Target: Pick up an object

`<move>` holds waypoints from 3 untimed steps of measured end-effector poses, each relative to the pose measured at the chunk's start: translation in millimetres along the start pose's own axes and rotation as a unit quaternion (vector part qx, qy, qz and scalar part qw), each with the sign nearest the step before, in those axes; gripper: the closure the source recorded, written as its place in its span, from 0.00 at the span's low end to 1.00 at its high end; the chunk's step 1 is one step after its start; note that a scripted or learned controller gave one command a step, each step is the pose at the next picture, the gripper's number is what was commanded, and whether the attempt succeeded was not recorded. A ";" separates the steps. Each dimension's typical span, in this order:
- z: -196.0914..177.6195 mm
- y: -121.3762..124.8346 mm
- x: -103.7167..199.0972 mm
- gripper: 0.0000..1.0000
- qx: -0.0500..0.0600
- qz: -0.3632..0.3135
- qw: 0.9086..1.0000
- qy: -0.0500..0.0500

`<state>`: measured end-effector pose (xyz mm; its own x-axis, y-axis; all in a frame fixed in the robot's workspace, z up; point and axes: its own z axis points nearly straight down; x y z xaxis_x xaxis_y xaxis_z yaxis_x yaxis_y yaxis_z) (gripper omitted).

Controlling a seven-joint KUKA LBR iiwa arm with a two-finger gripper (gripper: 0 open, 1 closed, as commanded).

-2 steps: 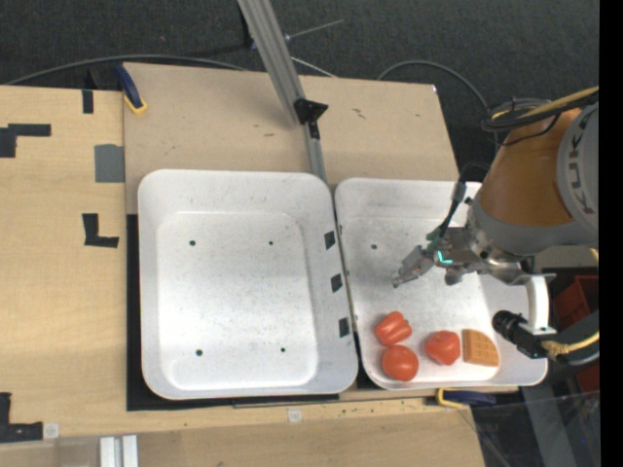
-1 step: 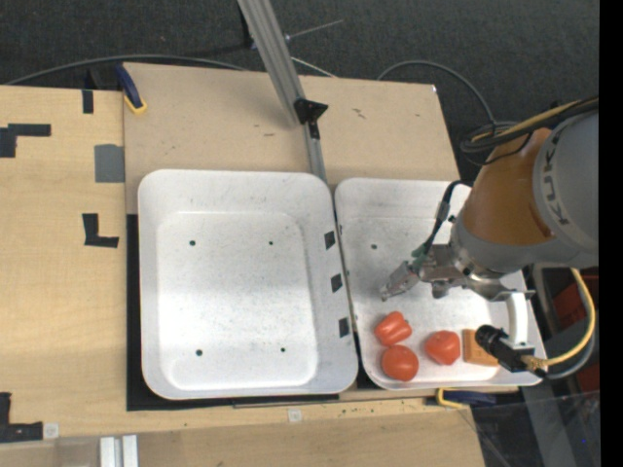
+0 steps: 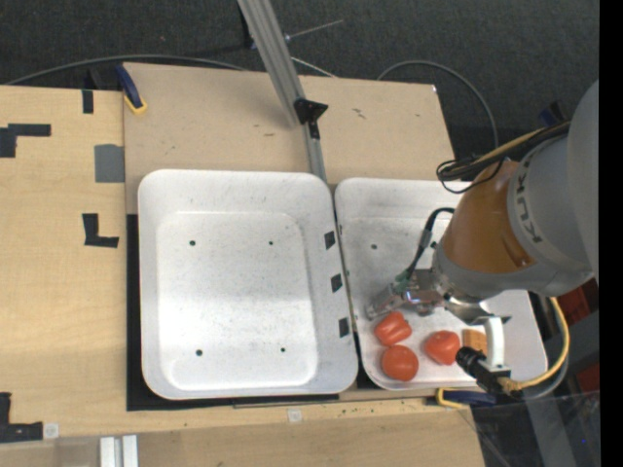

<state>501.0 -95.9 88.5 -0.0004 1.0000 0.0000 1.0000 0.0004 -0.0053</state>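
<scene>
Arm: grey KUKA arm (image 3: 545, 222) with its orange band is reaching in from the right and hanging over the right-hand bin, sitting highest in the scene and so nearest the lens.

Gripper: gripper (image 3: 414, 295) is pointing down and leftward into the right bin (image 3: 389, 212), hovering just above and beside the upper red object. Whether the fingers are apart or together cannot be told; the wrist body is masking them, and nothing is showing between them.

Task objects: three red rounded objects are lying near the front edge of the right bin: upper red object (image 3: 392, 328), front red object (image 3: 399, 362) and right red object (image 3: 442, 346). A small orange-brown piece (image 3: 475, 339) is lying just beside the right one.

Step in hand: judged to be the approach to a grasp on the upper red object, with no lift yet made.

Doing it well: tool should be centring over that object before descending, closing across its narrower width. Rounded pieces are likely to roll or squirt sideways under an off-centre pinch, and the front red object is lying close enough to be nudged.

Left bin: left bin (image 3: 234, 193) is sitting beside the right one, rims touching.

Bench: wooden bench (image 3: 58, 261) is bearing both bins.

Far edge: metal pole (image 3: 273, 42) is slanting in from the top.
</scene>
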 end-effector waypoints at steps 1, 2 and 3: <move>-1.0 0.3 0.4 0.00 -0.003 0.000 1.000 0.000; -10.6 0.0 1.1 1.00 -0.002 -0.001 1.000 0.001; -65.5 9.1 7.1 1.00 -0.004 -0.001 1.000 0.000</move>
<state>510.5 -88.7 154.0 -0.0024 1.0000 -0.0001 1.0000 0.0024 0.0034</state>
